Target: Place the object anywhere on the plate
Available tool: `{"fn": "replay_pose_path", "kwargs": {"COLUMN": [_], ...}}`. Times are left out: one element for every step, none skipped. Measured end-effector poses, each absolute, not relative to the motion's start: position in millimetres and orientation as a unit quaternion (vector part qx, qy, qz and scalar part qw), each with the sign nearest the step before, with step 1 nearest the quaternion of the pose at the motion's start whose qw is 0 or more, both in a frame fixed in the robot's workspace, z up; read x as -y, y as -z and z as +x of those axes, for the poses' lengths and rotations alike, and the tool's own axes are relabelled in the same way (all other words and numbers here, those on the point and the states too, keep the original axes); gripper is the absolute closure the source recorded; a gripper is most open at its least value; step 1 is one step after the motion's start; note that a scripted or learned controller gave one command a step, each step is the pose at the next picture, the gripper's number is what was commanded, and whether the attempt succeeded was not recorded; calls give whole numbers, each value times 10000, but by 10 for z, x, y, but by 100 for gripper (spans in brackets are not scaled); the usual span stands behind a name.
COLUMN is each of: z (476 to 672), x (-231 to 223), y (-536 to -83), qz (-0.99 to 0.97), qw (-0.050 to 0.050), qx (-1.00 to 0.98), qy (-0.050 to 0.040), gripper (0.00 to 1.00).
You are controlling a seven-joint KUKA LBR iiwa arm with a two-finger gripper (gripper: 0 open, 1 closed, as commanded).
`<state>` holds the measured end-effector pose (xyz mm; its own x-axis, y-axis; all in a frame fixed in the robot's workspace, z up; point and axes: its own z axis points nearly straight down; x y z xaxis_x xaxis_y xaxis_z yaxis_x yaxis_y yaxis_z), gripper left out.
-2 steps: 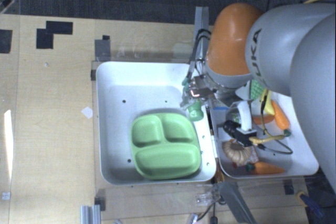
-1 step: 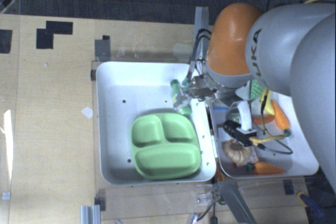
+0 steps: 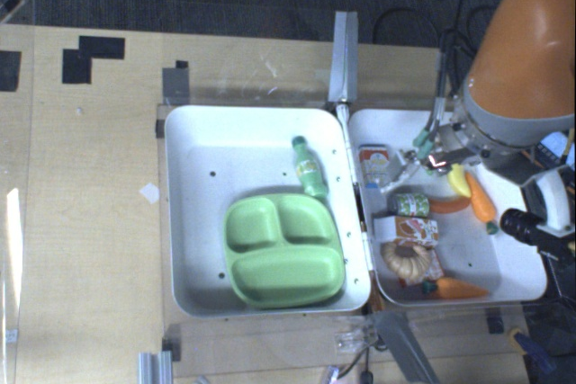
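Green divided plate (image 3: 283,250) lies in the left bin (image 3: 193,193); a green bottle (image 3: 309,166) lies just beyond its far right corner, off it. Right of the plate, the gripper (image 3: 430,153) hangs over the cluttered right bin (image 3: 522,279), claw state undeterminable.

Green three-compartment plate (image 3: 284,250) in left bin, green bottle (image 3: 309,166) lying just beyond its far edge

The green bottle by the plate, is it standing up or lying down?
Lying down: the green bottle shows its full length on the left bin's floor.
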<state>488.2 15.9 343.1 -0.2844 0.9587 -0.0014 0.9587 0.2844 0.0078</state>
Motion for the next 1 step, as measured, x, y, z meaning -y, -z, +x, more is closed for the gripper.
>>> {"fn": "replay_pose_path", "kwargs": {"z": [4898], "x": [-169], "y": [-3543], "qz": [5956], "qw": [49], "qx": [-8033], "qy": [-40], "gripper": [100]}}
